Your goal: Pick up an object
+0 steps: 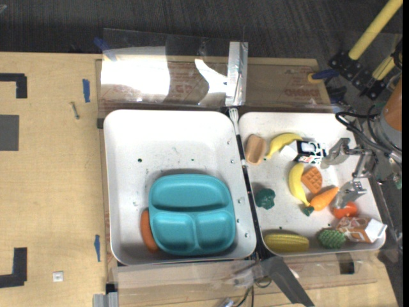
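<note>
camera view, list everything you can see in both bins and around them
tray: 1, teal, three compartments, left bin
orange item: 1, orange, tucked under the tray's left edge, too hidden to name
bread roll: 1, tan, right bin, top left
bananas: 2, yellow, one right of the roll, one below it
waffle: 1, orange, on the lower banana
broccoli: 1, dark green, left side of right bin
carrot: 1, orange, middle right
corn: 1, yellow, front edge
small carton: 1, black and white, near the top
textured green item: 1, green, front right
end effector: 1, silver, over the right bin's right side
</note>
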Controlling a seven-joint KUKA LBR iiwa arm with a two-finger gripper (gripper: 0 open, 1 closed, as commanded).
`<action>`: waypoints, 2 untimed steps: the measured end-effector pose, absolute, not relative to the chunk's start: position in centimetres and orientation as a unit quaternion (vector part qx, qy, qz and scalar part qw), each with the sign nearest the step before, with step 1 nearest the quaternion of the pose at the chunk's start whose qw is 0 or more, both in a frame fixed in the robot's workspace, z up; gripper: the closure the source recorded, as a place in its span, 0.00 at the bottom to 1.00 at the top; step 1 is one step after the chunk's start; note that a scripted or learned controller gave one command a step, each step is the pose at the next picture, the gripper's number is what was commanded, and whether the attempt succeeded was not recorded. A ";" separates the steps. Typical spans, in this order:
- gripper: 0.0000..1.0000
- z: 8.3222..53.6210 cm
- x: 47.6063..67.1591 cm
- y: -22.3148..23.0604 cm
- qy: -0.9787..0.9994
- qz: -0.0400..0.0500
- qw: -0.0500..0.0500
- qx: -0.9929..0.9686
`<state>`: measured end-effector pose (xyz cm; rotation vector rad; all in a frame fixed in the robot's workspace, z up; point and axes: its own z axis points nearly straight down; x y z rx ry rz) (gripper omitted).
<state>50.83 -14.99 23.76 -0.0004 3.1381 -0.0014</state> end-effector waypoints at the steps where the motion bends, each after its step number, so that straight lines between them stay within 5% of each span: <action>1: 0.00 8.9 50.6 -13.4 1.000 -0.001 0.006 -0.005; 2: 0.00 8.8 49.4 -15.2 0.997 0.000 0.004 -0.074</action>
